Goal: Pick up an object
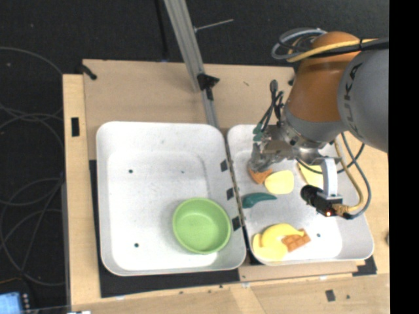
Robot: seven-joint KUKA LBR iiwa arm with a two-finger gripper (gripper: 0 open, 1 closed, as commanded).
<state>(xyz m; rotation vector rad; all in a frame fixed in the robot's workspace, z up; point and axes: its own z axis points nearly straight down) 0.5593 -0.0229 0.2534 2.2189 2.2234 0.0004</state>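
My gripper point(260, 167) reaches down into the right bin point(353, 241), near its upper left part. Its tips sit over an orange piece point(259, 175) that lies against a pale yellow object point(280, 182). I cannot see whether anything is held. A teal spoon-shaped object point(258, 200) lies just below the gripper. Lower in the same bin rests a yellow object point(273, 239) with an orange waffle-like piece point(296, 241) on it. A green bowl point(201, 224) stands in the left bin point(131, 175), at its lower right.
The grey arm with its orange band point(324, 77) covers the right bin's upper right. A black connector with cables point(321, 200) hangs beside the wrist. A metal pole point(186, 44) slants across the bench behind the bins.
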